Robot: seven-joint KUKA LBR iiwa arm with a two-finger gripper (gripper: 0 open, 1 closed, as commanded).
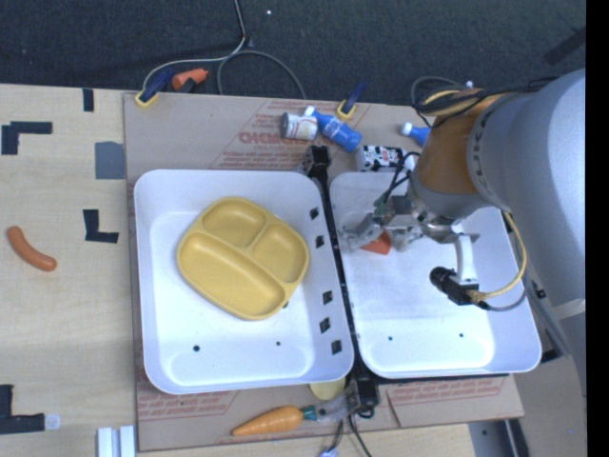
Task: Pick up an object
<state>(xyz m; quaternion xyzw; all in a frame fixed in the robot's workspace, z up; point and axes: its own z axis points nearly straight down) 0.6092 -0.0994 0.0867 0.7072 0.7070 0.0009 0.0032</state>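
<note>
At the far left of your view, a sausage [31, 248] lies on the wooden bench, well apart from the bins. Next comes the cardboard sheet [190, 141] under both bins; it carries red printing near its far edge, too faint and skewed for you to read. An orange-handled clamp [171, 82] grips its far left corner. The left bin [157, 350] holds a yellow divided plate [244, 256], lying flat and slightly left of the bin's middle. Near the bench's front edge, just outside the bins, you see a toy carrot [269, 421]. Beyond the bins, at the far edge, a white bottle [299, 125] and a blue bottle [341, 131] lie on their sides, touching; any labels are too small to read. In the right bin [447, 350], a small red-orange object [378, 247] sits at the far left part of the floor. The gripper [373, 231] is down right at it, but you cannot tell whether its jaws are apart or closed, or whether they hold anything. The grey arm [533, 150] with its orange band reaches in from the right.
</note>
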